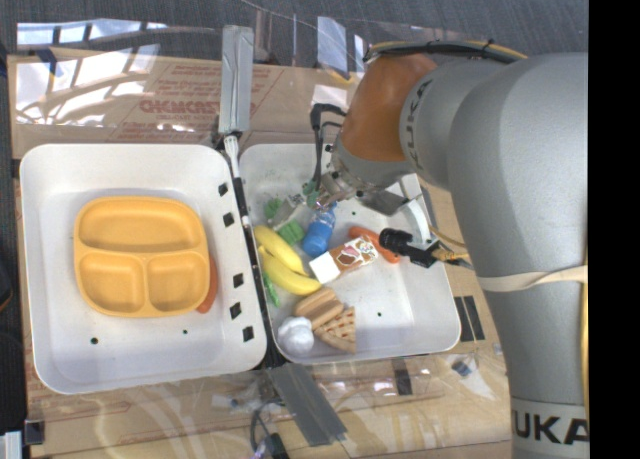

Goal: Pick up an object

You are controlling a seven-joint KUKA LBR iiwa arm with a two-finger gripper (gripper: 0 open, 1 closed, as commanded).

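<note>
Gripper (322, 192) sits low in the right bin (425, 322), near its upper-left part, directly over the clutter. Can't tell the finger state: the tips are lost against the items and the wrist blocks the rest, and nothing is visibly held. Likely target is the blue bottle (318, 235), just below the gripper and possibly touching it; its long axis runs roughly up-down in the view, tilted a little right at the top. Using the bottle as reference: banana (283, 265) just below-left, long axis diagonal from upper-left to lower-right; green pieces (289, 231) immediately left; small white-and-orange carton (345, 257) just below-right; tan wedge item (332, 321) and white ball (295, 334) further below. Yellow divided tray (140, 255) is well to the left, in the other bin (50, 347). My read: it's a short descent with little lateral move, and crowding from the banana and greens is the main risk.
</note>
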